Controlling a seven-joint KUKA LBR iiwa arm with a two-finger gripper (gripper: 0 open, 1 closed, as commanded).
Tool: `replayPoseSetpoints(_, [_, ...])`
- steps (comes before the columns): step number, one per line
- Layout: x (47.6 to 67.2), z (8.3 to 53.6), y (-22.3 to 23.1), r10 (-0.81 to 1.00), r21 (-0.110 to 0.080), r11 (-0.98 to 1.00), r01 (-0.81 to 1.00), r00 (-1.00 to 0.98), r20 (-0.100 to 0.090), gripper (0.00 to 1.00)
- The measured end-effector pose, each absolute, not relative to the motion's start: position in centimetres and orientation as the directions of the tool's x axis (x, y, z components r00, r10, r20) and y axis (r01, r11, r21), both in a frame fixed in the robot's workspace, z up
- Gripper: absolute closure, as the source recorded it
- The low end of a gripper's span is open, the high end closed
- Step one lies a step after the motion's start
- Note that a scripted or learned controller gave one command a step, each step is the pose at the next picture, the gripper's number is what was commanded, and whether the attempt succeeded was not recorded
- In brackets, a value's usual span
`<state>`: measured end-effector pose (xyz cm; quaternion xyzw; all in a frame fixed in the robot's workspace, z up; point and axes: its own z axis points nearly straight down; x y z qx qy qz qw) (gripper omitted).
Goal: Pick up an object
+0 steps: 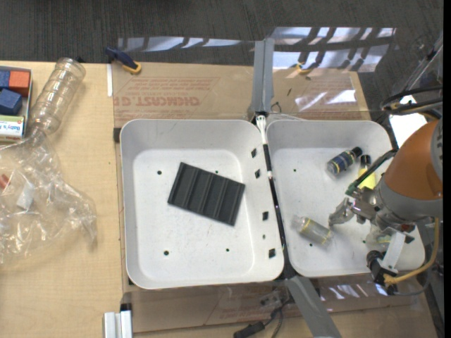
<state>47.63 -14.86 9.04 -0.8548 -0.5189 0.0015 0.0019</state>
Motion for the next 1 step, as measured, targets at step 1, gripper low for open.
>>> replayPoseSetpoints(1, [47.58,9.86,-14.92,0.886,-0.007,-0.464,0.886,0.464,-0.001,1.0])
